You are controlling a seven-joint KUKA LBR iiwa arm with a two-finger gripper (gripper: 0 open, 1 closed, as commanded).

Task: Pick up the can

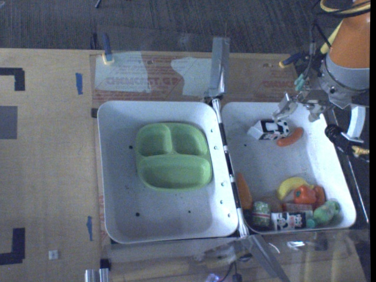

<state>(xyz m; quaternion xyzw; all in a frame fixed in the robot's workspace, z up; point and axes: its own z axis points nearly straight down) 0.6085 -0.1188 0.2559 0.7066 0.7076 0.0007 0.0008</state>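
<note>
The can, small with a greenish label, stands in the near left corner of the right bin, beside a carrot. My gripper hangs over the far part of the same bin, well away from the can. It is just above and right of a black-and-white carton and looks open, with nothing between its fingers.
A red sausage lies next to the carton. Along the bin's near edge lie a second black-and-white carton, a banana, an orange-red item and a green item. The left bin holds a green divided plate.
</note>
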